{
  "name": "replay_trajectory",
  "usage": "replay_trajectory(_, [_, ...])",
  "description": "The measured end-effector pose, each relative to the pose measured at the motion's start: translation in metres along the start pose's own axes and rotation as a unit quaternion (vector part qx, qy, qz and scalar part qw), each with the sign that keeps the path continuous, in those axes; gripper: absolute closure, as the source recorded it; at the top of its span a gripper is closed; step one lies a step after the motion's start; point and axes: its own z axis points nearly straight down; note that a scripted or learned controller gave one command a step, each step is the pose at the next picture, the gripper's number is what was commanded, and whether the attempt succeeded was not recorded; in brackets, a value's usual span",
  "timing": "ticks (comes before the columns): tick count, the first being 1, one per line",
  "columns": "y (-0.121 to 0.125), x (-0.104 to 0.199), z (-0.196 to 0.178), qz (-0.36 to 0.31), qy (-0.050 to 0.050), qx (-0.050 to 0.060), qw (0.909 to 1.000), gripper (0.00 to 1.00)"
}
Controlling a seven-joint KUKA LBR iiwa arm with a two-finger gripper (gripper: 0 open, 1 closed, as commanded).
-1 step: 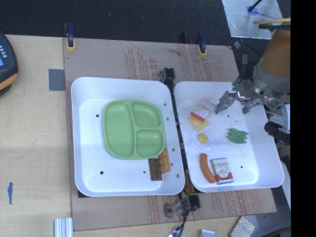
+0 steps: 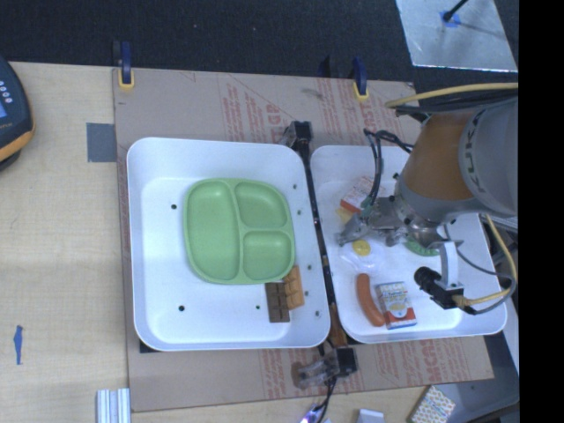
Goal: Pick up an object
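The grey two-finger tool [image 2: 357,228] hung low in the right shallow white bin [image 2: 476,324]; its state I cannot tell. Just beside it lay a small yellow round toy [image 2: 361,248], probably light, stiff and slippery, best gripped across its middle.

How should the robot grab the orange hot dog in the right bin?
Best guess: grip the hot dog across its narrow middle, coming straight down from above. It lies flat and runs lengthwise away from the camera, so the fingers should close on its long sides. The small carton sits close on its right, leaving little room there.
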Motion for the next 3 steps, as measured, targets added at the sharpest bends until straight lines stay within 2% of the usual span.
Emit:
replay_trajectory(1, [0.002, -0.003, -0.016, 0.0, -0.002, -0.003, 1.0, 1.0])
replay_trajectory(2, [0.002, -0.003, -0.015, 0.0, -0.002, -0.003, 1.0, 0.0])
replay_trajectory(3, [0.075, 0.004, -0.014, 0.0, -0.001, -0.007, 1.0, 0.0])
